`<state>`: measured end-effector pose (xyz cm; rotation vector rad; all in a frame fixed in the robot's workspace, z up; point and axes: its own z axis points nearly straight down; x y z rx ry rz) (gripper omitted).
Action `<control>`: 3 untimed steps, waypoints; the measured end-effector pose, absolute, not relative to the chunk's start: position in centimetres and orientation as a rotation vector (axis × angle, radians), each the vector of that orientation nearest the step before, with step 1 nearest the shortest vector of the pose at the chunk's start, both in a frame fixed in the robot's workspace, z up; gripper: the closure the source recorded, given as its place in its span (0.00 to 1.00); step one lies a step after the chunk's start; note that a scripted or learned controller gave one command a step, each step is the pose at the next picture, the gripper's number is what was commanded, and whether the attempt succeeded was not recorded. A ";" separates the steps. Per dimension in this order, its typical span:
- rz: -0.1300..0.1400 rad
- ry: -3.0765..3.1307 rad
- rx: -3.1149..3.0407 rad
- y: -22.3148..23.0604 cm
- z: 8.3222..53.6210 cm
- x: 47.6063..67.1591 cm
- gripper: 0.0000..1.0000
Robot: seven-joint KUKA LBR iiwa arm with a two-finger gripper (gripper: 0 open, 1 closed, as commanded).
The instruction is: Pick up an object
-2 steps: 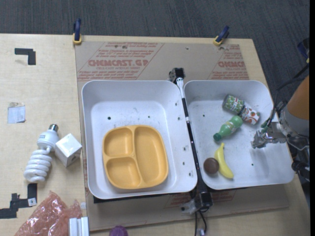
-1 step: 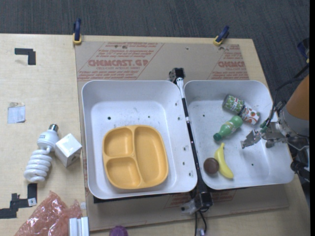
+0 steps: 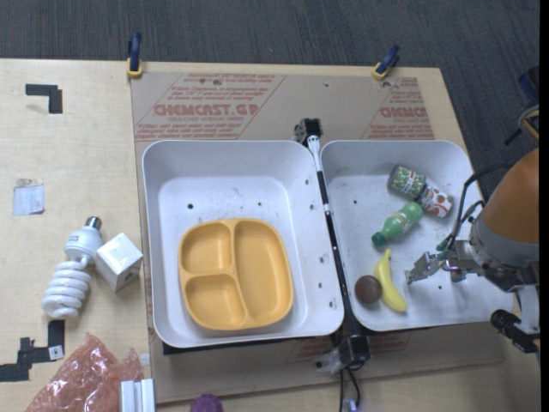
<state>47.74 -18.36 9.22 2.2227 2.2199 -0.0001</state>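
Observation:
The right bin (image 3: 446, 157) holds several objects. A yellow banana (image 3: 392, 283) lies near the front wall, with a brown ball (image 3: 369, 290) touching its left side. A green bottle (image 3: 397, 224) lies slanted in the middle, and a green, white and red can (image 3: 419, 189) rests behind it. My gripper (image 3: 437, 268) hangs low over the bin floor, just right of the banana and in front of the bottle. It is open with nothing between its fingers. The arm's orange band (image 3: 520, 197) rises at the right edge.
The left bin (image 3: 163, 170) holds a yellow divided plate (image 3: 235, 273). On the bench to its left lie a spiral light bulb (image 3: 70, 269), a white cube (image 3: 118, 260) and a red mesh bag (image 3: 81, 376). A black divider clip (image 3: 310, 131) sits between the bins.

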 end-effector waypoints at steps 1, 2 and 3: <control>0.002 2.218 2.222 -18.4 10.2 47.9 1.00; 0.000 2.219 2.221 -22.3 12.8 47.8 1.00; 0.000 2.222 2.218 -19.9 14.1 50.5 1.00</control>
